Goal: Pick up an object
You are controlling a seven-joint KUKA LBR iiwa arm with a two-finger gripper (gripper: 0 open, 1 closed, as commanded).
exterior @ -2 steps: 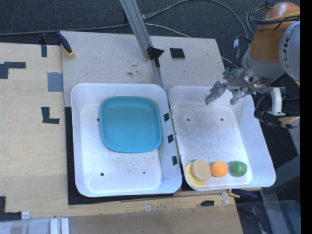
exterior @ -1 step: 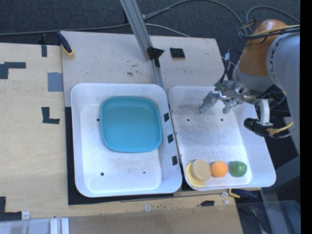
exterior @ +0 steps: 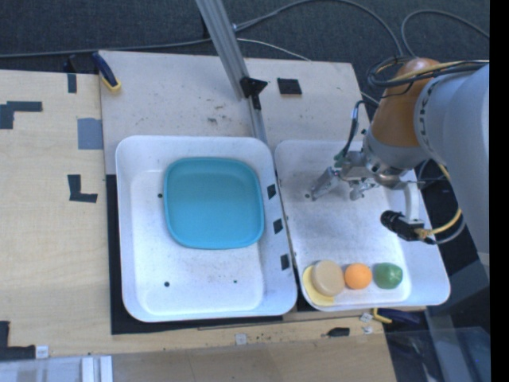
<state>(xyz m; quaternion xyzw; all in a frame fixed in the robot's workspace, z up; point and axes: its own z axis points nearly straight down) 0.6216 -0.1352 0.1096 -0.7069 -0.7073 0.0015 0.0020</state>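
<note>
Objects for picking sit in a row along the near edge of the right bin (exterior: 413,293), at about 6 o'clock in it: a tan puck (exterior: 327,277) on a yellow thing (exterior: 312,291) whose shape is mostly covered, an orange ball (exterior: 358,276) touching it, and a green ball (exterior: 387,274) just beside that. They look crowded against the rim, which I judge would make a grasp awkward from the near side.

The left bin (exterior: 143,285) holds a blue plate (exterior: 213,202), lying flat at its centre.

Farther back, at about 12 o'clock in the right bin, the gripper (exterior: 322,188) hangs over bare floor, well apart from the row. Its fingers point toward 9 o'clock and are small and blurred; I cannot tell how wide the claw stands, and nothing shows between them. The arm (exterior: 445,126) is cut off at the frame's right edge, and its wrist hides part of the bin's far side.
</note>
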